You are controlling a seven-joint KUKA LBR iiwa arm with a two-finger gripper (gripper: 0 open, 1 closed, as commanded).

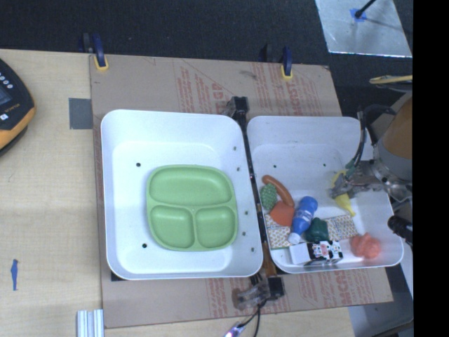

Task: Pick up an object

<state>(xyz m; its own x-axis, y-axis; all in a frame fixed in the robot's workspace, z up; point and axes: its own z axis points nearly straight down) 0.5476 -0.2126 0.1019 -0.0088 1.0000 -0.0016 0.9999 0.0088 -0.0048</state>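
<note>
Left of the claw [349, 182], toys are sitting piled (blue bottle [304, 214] nearest); yellow piece [344, 203] possibly touching it. Can't tell claw opening or hold.

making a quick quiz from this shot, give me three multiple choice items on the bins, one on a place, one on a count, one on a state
1. Where does the green plate lie?
A. left bin
B. right bin
C. on the cardboard

2. How many compartments does the plate have?
A. two
B. three
C. five

3. How does the blue bottle lie?
A. on the plate
B. alone on the bench
C. among the toys in the right bin

Answers:
1 A, it sits mid-floor in the left bin.
2 B, one wide section above two smaller ones.
3 C, toys crowd it there.
</note>
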